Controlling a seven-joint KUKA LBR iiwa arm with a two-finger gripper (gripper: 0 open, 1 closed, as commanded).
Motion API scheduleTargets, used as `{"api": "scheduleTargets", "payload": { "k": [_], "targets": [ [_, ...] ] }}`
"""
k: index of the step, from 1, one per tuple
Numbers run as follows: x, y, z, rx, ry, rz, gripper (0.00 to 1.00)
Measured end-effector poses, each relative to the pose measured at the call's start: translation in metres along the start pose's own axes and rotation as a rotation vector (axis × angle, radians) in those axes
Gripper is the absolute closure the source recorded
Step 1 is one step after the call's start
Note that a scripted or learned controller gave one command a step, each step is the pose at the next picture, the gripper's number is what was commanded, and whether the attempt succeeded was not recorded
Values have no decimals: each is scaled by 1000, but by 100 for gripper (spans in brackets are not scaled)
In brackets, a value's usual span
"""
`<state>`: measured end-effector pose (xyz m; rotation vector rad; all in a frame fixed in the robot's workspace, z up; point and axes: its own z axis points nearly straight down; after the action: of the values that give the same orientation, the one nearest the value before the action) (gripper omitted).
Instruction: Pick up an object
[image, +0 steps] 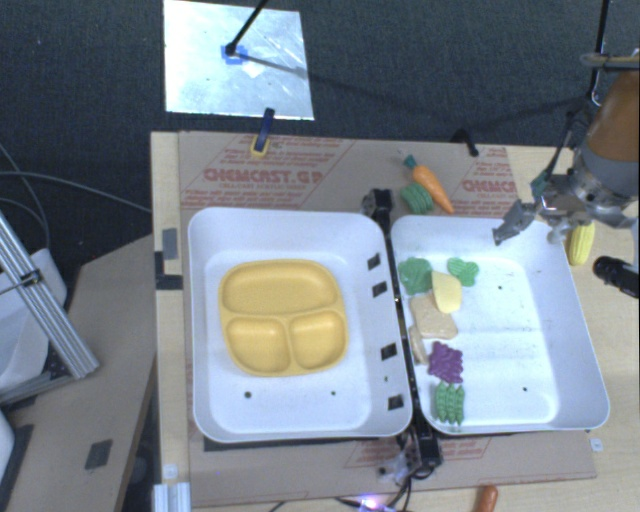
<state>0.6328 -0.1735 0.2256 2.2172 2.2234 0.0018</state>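
Gripper (524, 218) hovers over right bin's (520, 360) far edge, toy food (440, 320) well apart.

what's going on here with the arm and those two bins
The arm's pincer hangs over the right bin's far edge, holding nothing. Toy foods lie along that bin's left side: broccoli, cheese, grapes, peas. A yellow tray sits in the left bin. A carrot lies outside.
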Motion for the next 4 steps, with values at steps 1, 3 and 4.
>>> {"api": "scheduleTargets", "payload": {
  "k": [1,3,4],
  "targets": [
    [61,12,147,-1,1,-6,0],
    [65,1,142,0,0,3,0],
    [88,-42,141,4,2,2,0]
  ]
}}
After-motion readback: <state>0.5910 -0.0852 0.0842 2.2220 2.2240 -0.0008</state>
